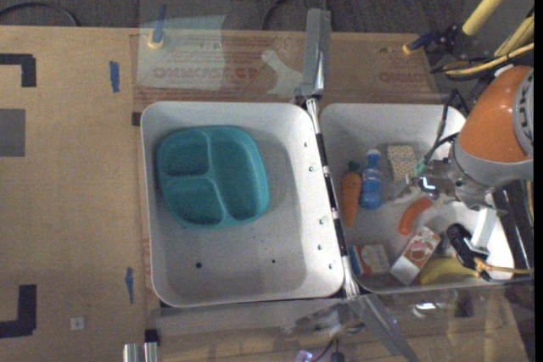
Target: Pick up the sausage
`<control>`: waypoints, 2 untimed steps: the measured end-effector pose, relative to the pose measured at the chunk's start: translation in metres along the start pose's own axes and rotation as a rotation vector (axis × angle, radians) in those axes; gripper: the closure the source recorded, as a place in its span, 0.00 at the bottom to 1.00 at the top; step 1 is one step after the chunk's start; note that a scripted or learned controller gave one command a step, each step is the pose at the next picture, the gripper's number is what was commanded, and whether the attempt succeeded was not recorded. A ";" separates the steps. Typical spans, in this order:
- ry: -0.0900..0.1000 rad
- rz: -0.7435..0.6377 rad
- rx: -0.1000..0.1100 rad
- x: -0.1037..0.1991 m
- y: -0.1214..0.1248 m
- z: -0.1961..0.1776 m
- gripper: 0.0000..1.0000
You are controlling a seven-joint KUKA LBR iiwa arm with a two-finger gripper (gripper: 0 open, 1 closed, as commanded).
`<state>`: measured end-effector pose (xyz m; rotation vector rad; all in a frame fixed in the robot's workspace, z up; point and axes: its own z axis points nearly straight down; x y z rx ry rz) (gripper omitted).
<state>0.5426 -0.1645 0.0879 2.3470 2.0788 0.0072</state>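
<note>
Hovering over the right bin (339, 121), my gripper (434, 184) sat just at one o'clock of the sausage (414, 214), placed for a descent; its grip state I could not tell.

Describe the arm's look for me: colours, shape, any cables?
The arm comes in from the right: a rounded orange band above a pale grey wrist housing. Thin black cables loop along its left side. The pincer's details are too blurred to tell.
</note>
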 end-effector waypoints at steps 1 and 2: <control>-0.004 0.004 -0.005 -0.003 0.001 -0.011 1.00; 0.001 -0.065 0.007 0.064 0.002 -0.127 1.00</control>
